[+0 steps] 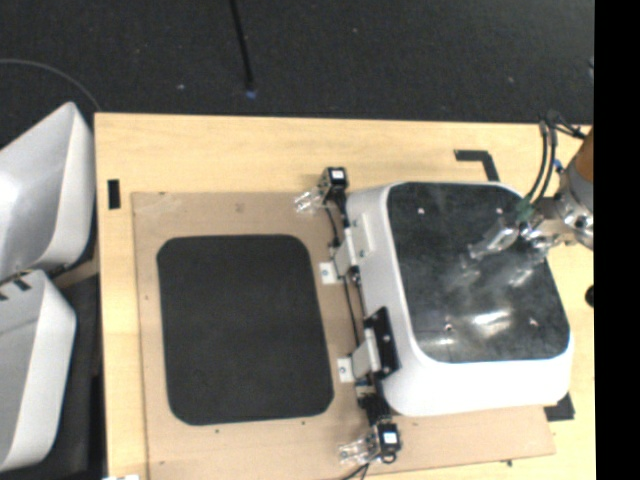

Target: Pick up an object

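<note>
The pincer (505,236) hovers over the right bin (470,393), its state impossible to tell; any object inside blurs against the dark, glossy floor; I judge whatever lies there light, needing a central grip.

Silvery metal tool (505,240), black cables above, orange band at the wrist

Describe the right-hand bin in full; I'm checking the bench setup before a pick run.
The right-hand bin is a shallow white tray with rounded corners and a thick rim, apparently plastic. Its floor is dark, with scuffs and bright glare patches. It sits level on the wooden bench, with black and metal brackets along its left side. The gripper reaches in over its right part; the blur hides any contact.
</note>
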Robot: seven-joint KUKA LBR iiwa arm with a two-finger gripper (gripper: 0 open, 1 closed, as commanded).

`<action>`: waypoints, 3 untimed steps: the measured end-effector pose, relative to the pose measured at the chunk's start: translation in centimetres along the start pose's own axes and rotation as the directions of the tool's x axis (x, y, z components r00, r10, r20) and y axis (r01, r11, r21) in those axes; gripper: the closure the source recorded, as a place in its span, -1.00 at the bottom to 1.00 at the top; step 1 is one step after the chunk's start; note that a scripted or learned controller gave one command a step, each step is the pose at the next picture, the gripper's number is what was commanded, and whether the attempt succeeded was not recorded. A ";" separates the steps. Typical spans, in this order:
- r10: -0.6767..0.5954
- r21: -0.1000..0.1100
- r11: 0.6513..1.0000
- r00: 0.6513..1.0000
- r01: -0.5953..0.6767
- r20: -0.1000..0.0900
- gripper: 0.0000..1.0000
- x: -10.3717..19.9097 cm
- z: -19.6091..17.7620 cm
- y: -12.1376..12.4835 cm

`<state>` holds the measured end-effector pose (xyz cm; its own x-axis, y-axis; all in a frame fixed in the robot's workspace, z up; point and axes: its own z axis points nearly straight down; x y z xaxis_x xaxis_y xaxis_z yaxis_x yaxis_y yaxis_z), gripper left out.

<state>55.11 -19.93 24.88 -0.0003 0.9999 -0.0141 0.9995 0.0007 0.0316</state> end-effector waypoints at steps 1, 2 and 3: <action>0.002 0.000 1.000 1.000 -0.002 0.000 -1.00 -0.1 0.5 0.2; -0.001 -0.012 1.000 1.000 0.001 -0.003 1.00 0.0 -1.2 0.6; -0.003 0.010 1.000 1.000 0.003 -0.007 1.00 -0.3 -0.3 1.1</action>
<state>56.19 -20.26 25.20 -0.0030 1.0000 -0.0076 0.9998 0.0032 0.0213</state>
